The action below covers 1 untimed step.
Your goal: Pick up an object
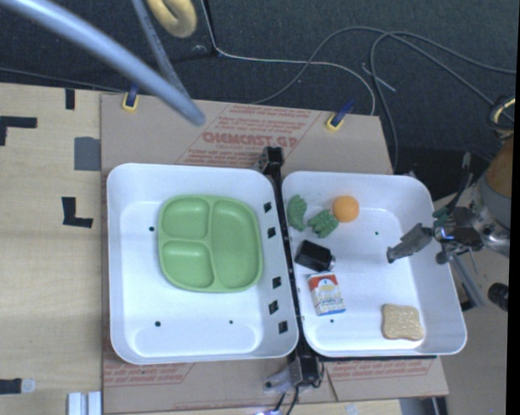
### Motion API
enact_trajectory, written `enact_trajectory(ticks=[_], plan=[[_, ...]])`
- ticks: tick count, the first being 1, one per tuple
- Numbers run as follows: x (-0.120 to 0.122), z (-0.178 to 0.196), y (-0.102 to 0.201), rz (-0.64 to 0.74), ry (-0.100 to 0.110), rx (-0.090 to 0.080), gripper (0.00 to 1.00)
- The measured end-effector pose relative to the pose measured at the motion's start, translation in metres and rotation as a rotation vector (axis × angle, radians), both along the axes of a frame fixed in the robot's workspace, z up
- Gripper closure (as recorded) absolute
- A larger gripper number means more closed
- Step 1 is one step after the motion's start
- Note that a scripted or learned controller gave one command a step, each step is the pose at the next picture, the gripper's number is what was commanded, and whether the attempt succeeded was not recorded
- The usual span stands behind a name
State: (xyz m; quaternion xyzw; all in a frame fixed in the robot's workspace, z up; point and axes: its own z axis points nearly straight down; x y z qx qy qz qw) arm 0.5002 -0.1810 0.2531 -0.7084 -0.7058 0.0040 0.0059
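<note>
Right bin (426,332): orange ball (346,208) left of jaws (405,247).

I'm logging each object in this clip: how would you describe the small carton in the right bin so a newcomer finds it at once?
Start at the right shallow white bin and look along its left side, near the divider. The small white carton with red and blue print lies flat there, just below a small black block. It is the only printed, boxy item; the tan biscuit-like piece to its right is plain.
</note>
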Motion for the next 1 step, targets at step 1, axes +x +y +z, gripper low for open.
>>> enact_trajectory(ticks=[1], plan=[[0.0025,0.0066,0.0006,0.004,-0.013,-0.003,0.00]])
